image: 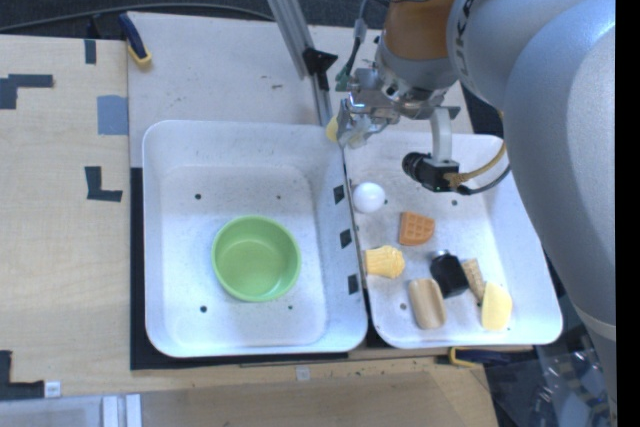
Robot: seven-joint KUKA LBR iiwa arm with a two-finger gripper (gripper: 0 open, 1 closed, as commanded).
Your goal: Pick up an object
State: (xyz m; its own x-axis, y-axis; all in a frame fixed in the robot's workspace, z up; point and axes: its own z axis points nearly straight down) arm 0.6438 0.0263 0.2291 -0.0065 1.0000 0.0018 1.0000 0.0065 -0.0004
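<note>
My gripper [348, 127] hangs over the far end of the divider between the two white bins, below the orange wrist band. A small yellowish shape [332, 127] shows just left of it; I cannot make out what it is. In the right bin [525, 250] lie a white ball [369, 197], an orange waffle-like piece [416, 229], a yellow lump [385, 262], a tan cylinder [426, 302], a black item [446, 272] and a yellow piece [495, 307]. The left bin [152, 215] holds a green bowl [255, 258].
A slanted metal rail [280, 5] rises behind the bins, close to the gripper's left. A black cable fitting [430, 171] hangs from the arm over the right bin's far part. A blue and yellow clamp [135, 40] lies at the back left of the bench.
</note>
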